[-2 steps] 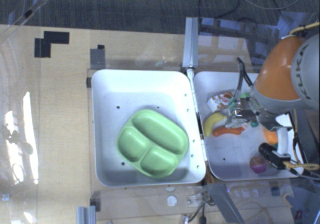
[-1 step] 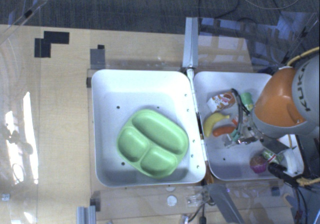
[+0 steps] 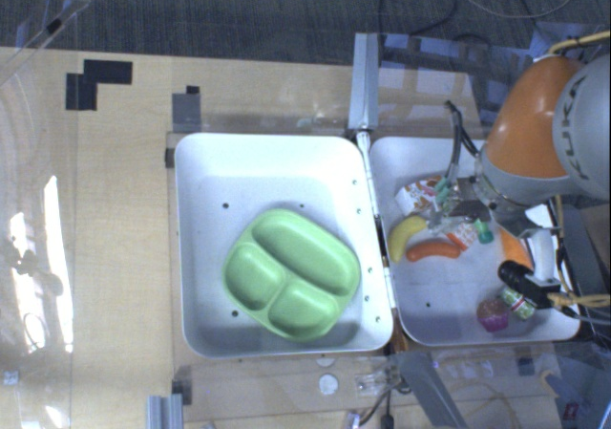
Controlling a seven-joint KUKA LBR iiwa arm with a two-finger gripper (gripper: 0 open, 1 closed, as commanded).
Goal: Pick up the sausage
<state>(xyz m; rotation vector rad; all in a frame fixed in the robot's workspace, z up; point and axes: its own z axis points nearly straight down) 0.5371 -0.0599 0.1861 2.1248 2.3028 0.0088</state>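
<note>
The orange-red plastic sausage [image 3: 434,248] lies in the right white bin [image 3: 449,322], near its left wall, just beside a yellow plastic banana [image 3: 405,233]. The two-finger gripper [image 3: 456,212] of the grey arm is just above the sausage; whether it is spread or pressed together, I cannot tell. A green divided plate [image 3: 291,272] lies in the left white bin [image 3: 205,226].

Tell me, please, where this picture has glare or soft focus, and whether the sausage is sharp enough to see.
Camera view: bright glare streaks lie on the bench at the left; the left bin looks evenly lit, the green tray casting a soft shadow; the sausage is small and slightly soft but recognisable; the gripper above it is blurred in detail.
</note>
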